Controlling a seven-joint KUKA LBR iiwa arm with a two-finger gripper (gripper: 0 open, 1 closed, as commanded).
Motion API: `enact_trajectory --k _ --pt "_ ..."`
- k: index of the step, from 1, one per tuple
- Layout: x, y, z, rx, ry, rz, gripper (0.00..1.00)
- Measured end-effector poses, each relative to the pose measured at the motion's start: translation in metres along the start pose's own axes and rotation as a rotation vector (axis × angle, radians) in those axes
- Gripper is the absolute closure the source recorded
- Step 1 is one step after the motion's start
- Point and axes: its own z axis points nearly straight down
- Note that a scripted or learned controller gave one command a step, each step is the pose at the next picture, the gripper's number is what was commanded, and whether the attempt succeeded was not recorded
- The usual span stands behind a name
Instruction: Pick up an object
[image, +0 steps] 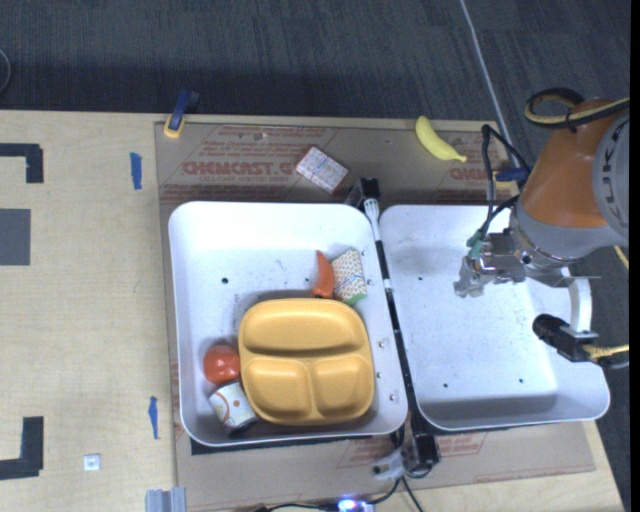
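The left bin holds a large yellow divided plate, an orange carrot-like piece, a patterned small packet, a red ball and a small white-and-orange can. My gripper hangs over the upper right part of the right bin, far from those objects. Nothing shows between its fingers.
A yellow banana and a small patterned card lie on the brown board behind the bins. A black divider clip sits between the bins at the back. Cables trail beside the arm at the right.
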Motion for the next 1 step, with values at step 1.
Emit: enact_trajectory --k 1 --pt "-0.02 -0.0684 -0.0768 0.0 0.0 -0.001 1.0"
